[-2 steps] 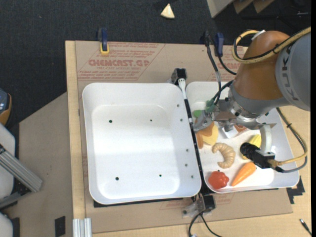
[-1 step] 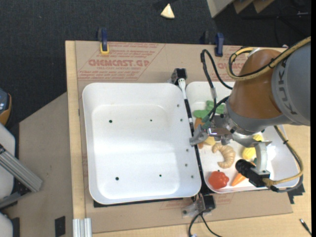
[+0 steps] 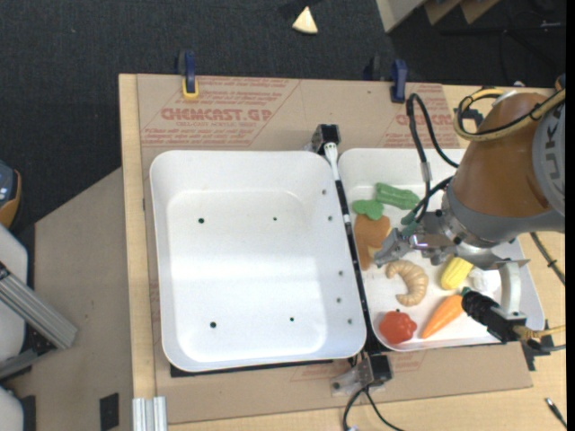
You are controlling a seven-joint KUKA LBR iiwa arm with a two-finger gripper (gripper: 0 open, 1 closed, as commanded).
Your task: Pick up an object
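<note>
— Croissant, that's my pick: it lies in the right bin, near the middle, curled with its long axis running roughly up and down the view.

— Where's the gripper from it?

— Just above it in the view, hanging over the brown carrot-shaped toy with the green top. From here I judge the croissant sits a little toward the near edge from the fingertips, so the next move is a short pull that way and then down.

— Fingers wide or narrow?

— I can't tell; the metal parts blur together, and I see nothing held between them.

— Neighbours?

— Yellow corn to its right, orange carrot and red tomato below, all close. I'd close across the short width.
</note>
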